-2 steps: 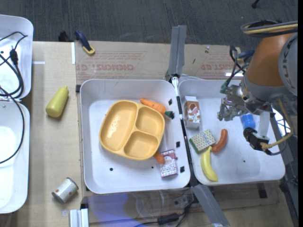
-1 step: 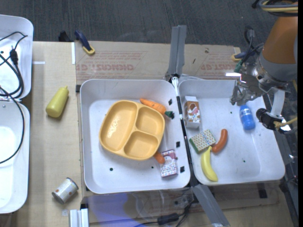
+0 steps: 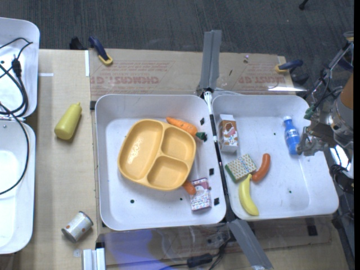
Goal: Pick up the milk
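Two shallow white plastic bins (image 3: 107, 151) stand side by side on the bench, with a thin wall between them. The small rectangular milk carton (image 3: 228, 134), made of printed cardboard with a brown and white face, lies in the right bin, near the dividing wall and toward the far edge. Just in front of it is a small box with a green and white check pattern (image 3: 241, 167), touching a smooth orange-red sausage (image 3: 261, 167). A curved yellow banana (image 3: 247, 194) lies below them, close to the near wall. A blue plastic bottle with a white cap (image 3: 291, 135) lies at the right side of the same bin.

The gripper (image 3: 308, 145) hangs at the right wall of this bin, just beside the bottle and well apart from the carton. Whether its jaws are spread or closed I cannot tell, and nothing can be seen in its hold. The bin floor between the carton and the bottle is free.

In the left bin sits a round yellow plate with three compartments (image 3: 157, 154). An orange carrot (image 3: 182, 125) touches its far rim, and a small pink printed packet (image 3: 200, 194) lies by its near rim.
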Available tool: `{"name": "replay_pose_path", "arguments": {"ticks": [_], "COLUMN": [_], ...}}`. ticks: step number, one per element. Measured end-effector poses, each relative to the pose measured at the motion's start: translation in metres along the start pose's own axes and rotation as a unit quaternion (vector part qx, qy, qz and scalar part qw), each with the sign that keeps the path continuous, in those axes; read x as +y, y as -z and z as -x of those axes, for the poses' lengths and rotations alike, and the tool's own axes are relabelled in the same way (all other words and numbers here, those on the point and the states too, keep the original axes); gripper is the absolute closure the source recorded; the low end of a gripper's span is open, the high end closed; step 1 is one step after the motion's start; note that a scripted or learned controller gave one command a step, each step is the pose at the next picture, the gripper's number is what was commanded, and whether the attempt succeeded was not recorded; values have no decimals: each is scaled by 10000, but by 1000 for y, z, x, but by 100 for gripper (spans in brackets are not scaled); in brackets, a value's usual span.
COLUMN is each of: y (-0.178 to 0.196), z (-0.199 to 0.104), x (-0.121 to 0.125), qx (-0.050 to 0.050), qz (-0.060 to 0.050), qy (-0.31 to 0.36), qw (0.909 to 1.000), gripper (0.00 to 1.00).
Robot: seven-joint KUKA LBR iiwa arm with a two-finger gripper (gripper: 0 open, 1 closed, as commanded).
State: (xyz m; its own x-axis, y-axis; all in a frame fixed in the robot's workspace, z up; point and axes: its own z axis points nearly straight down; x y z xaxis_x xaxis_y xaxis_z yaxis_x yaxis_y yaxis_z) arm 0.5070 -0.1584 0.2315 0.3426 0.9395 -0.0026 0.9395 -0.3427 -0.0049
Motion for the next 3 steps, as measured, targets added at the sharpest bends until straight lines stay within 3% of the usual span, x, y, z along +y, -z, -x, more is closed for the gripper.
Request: {"name": "replay_pose_path", "arguments": {"ticks": [1, 2, 3], "y": [-12, 30, -12], "z": [62, 56, 60], "x": [-8, -10, -9], "qx": [8, 4, 9], "qz": [8, 14, 3], "qy": [1336, 1125, 1756], "qw": [9910, 9936, 9845], "gripper": [100, 100, 100]}}
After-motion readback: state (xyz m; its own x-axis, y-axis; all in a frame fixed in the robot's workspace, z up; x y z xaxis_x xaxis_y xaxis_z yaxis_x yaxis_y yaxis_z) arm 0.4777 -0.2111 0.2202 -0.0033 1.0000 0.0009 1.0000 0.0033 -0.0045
